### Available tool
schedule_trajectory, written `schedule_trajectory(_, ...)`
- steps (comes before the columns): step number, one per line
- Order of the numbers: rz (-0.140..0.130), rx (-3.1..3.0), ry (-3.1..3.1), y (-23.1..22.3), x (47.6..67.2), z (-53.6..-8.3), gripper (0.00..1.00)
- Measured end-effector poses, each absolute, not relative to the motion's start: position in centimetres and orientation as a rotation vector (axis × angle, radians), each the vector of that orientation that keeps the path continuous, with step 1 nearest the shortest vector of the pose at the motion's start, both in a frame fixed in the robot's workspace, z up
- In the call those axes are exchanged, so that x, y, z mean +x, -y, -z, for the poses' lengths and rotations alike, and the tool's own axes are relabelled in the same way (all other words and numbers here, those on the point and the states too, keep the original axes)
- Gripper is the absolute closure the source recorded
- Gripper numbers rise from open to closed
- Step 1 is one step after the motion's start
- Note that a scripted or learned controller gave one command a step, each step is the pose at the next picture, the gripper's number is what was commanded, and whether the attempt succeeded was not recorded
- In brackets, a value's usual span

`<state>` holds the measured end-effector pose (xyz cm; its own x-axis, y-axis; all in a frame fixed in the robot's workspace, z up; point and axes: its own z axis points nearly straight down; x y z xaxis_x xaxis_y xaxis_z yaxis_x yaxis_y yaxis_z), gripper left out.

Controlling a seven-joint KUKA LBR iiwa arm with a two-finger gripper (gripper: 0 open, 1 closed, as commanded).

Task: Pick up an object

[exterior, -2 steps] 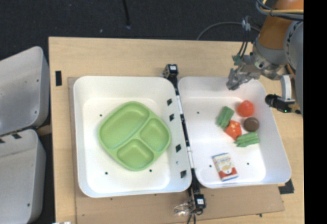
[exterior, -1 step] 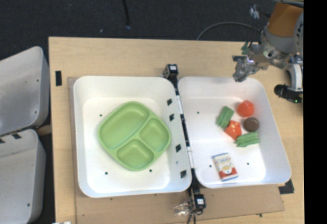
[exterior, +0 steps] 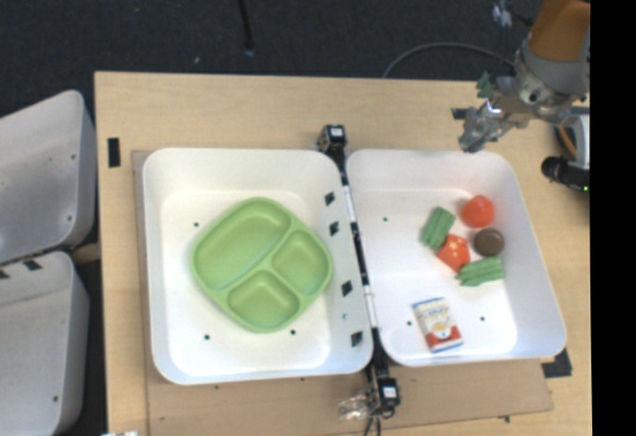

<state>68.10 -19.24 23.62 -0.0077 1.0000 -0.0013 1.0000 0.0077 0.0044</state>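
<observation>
Fingers (exterior: pixel 477 138) hover above the right bin's (exterior: pixel 397 176) far rim, state unclear; tomato (exterior: pixel 478 211), carton (exterior: pixel 437 324) lie inside; green tray (exterior: pixel 260 264) in left bin (exterior: pixel 169 186)

A green divided plate (exterior: pixel 261 264) is being carried in the left bin (exterior: pixel 164 225). In the right bin (exterior: pixel 397 196), small food items are being clustered toward its right edge, a small carton (exterior: pixel 437 324) near its front edge. The gripper (exterior: pixel 478 132) is being held above the right bin's rear edge.
</observation>
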Motion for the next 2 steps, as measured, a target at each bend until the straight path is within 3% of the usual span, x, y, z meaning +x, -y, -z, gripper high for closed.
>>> schedule_trajectory(2, -0.002, 2.215, -2.228, 9.7, 63.5, -25.3, 1.00)
